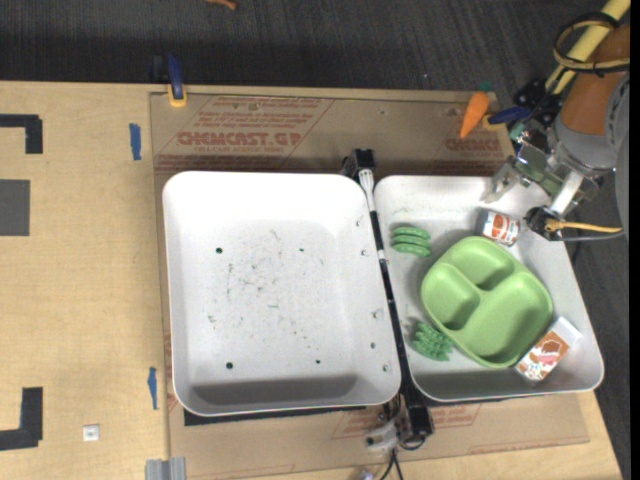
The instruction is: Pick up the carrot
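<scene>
Lying outside the bins on the brown board behind the right bin [585, 353], carrot [473, 116] tilted near upright with leafy end away, just left of the gripper [520, 173] and slightly beyond; finger opening impossible to tell.

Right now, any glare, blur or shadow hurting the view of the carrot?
Camera view: carrot is small and soft-edged on the brown board, no glare on it; white bins are bright but not blown out; end effector area looks slightly blurred; floor at top is dark.
</scene>
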`<state>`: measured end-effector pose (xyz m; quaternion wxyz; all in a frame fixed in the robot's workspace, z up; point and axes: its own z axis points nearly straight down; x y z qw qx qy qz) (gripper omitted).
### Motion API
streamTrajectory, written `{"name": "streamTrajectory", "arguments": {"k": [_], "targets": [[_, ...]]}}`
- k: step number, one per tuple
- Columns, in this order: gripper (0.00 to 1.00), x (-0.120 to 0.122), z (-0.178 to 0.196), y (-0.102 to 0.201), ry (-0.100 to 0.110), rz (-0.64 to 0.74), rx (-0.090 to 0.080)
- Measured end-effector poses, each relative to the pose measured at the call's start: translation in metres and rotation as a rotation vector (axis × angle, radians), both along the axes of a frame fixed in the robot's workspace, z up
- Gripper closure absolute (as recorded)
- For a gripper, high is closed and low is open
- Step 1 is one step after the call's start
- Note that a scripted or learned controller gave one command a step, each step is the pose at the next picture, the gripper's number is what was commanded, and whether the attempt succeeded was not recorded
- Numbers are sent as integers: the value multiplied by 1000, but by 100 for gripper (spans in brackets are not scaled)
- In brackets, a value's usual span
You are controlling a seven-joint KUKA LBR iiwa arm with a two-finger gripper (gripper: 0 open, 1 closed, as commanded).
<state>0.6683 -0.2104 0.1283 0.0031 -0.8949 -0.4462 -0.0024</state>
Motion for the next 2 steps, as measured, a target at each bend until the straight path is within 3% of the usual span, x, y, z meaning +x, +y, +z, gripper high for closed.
{"name": "streamTrajectory", "arguments": {"k": [1, 2], "targets": [[0, 0, 0, 0, 0, 0, 0], [0, -7, 23, 7, 4, -711, -7]]}}
